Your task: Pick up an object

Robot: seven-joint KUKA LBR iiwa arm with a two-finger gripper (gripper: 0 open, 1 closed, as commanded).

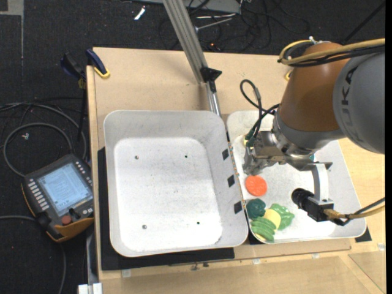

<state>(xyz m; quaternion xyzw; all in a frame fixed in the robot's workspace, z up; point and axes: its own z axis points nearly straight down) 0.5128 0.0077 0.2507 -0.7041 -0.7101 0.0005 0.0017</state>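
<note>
A pale tan wooden bench (153,84) stands on dark black carpeted floor (37,54). Black cables (24,130) loop over the floor off its left edge, beside a grey handheld control pendant with a lit screen (60,192). A slanted grey metal pole (184,29) crosses its far edge.

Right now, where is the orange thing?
The orange thing lies in the right bin, near its left wall, just above the green objects and below the gripper.

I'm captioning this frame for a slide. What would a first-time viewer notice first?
The big grey and orange arm dominates the right side, reaching down over the right bin. Below its gripper lies an orange disc, with a cluster of green toys at the bin's near edge. The left bin spreads broad and white beside it.
</note>
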